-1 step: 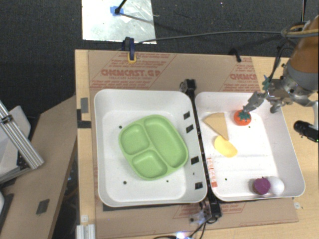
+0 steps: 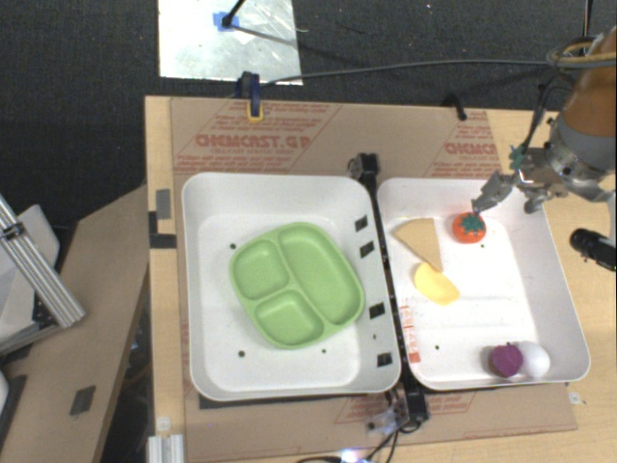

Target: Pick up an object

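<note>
The toy tomato, red with a green top, sits in the right bin, near its back wall. One gripper finger points down at it and its tip is just above or touching the tomato's top; the other finger is further right. The gripper is spread apart and nothing is between the fingers. The grey arm comes in from the right, over the bin's back right corner.

Just left of the tomato lies a tan wedge, like a slice of cheese. A yellow lump lies just in front of the wedge, touching or nearly touching it. The middle and right of this bin are bare white floor, so there is open room there. In the front right corner a purple ball and a white ball sit side by side, touching, close to the front wall.

The left bin holds a green plate with three sections, and the sections have nothing in them. There is bare floor all around the plate. The two bins touch along the middle, where black clips hold them.

Under the bins is a brown sheet on the counter. It has red writing that reads "CHEMCAST GP". A blue and yellow clamp grips its back edge.
</note>
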`<control>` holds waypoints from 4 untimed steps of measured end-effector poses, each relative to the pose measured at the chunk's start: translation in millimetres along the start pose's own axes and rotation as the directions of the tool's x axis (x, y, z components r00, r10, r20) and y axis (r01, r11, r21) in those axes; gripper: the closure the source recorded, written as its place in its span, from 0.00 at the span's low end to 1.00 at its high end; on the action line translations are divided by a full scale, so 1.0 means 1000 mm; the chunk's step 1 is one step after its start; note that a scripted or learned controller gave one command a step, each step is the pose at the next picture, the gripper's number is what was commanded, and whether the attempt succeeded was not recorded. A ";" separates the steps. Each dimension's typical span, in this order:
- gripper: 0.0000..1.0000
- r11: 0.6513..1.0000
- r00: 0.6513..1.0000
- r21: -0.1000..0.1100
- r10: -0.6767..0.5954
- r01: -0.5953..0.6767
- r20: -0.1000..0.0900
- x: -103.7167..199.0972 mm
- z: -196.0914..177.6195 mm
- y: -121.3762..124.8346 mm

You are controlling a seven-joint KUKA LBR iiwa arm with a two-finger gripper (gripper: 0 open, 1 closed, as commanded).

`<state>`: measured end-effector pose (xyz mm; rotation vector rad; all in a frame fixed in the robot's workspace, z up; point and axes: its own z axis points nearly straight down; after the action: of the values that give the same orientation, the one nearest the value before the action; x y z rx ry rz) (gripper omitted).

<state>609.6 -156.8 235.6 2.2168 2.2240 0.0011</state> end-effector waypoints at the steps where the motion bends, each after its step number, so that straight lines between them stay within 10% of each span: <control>1: 0.00 1.000 1.000 0.004 0.002 -0.002 -0.001 -0.009 0.057 0.002; 3: 0.00 1.000 1.000 0.003 0.000 0.000 -0.001 -0.006 0.154 0.010; 4: 1.00 1.000 1.000 -0.004 -0.001 0.001 0.001 -0.007 0.139 0.012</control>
<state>621.9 -163.4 96.4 2.2137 2.2224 0.0045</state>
